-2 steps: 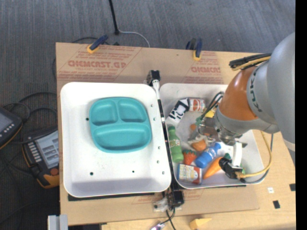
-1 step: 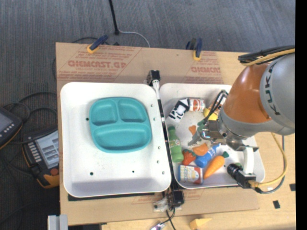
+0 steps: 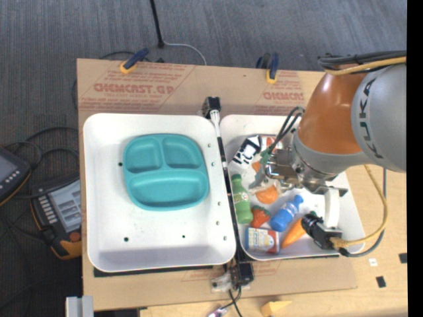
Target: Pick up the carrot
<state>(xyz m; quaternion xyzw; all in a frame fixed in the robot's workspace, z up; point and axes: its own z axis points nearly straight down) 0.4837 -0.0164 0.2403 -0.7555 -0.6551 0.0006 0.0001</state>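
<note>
The carrot [image 3: 293, 234] is a short orange stick lying at a slant near the front of the right bin [image 3: 350, 223]. It sits between a blue bottle [image 3: 287, 214] and a black part of the arm. My gripper [image 3: 273, 171] hangs low over the middle of the right bin, behind and to the left of the carrot. It is just above another orange piece [image 3: 266, 194]. The wrist's bulk hides much of the bin's right half.
In the right bin lie a green item [image 3: 242, 204], a red item [image 3: 260, 215], a small carton [image 3: 262, 240] and a black-and-white packet [image 3: 246, 152]. The left bin [image 3: 106, 236] holds a teal divided plate [image 3: 166, 172]. Clamps and cables sit at the bench's back edge.
</note>
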